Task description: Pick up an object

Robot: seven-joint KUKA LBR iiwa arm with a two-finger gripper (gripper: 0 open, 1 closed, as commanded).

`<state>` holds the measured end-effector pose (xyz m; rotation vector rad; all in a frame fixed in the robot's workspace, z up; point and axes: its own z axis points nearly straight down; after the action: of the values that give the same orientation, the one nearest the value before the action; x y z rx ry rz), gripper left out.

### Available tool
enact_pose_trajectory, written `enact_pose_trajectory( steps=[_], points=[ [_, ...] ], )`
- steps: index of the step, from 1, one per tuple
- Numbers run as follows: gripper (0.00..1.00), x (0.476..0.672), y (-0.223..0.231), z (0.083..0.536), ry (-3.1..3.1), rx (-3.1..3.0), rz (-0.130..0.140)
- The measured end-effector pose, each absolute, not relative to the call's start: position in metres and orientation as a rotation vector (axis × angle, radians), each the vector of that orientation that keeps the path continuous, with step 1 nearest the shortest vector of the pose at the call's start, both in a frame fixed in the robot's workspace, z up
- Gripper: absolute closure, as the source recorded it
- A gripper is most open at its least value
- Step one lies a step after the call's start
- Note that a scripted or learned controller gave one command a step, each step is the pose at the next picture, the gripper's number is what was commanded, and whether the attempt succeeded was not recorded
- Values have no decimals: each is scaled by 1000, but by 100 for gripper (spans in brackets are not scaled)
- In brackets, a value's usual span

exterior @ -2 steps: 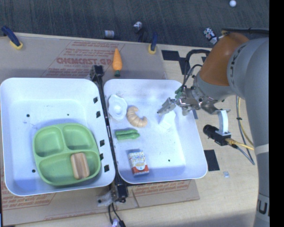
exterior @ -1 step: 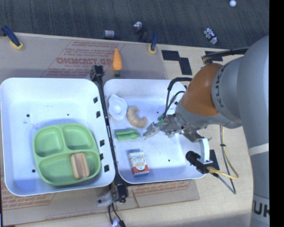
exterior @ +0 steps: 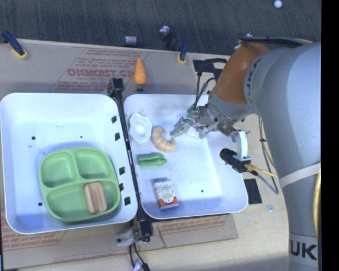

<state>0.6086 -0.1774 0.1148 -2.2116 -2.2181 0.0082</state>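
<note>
Croissant (exterior: 164,139) — long axis upper-left to lower-right.

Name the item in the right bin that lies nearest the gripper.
The croissant: it lies just left of the gripper, nearer than the fried egg, green pod or carton.
</note>
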Motion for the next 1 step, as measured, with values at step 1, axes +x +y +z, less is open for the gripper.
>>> enact_pose_trajectory(
  steps=[1],
  points=[
    [0, 566, -139, 131, -2227, -2213, 3]
  ],
)
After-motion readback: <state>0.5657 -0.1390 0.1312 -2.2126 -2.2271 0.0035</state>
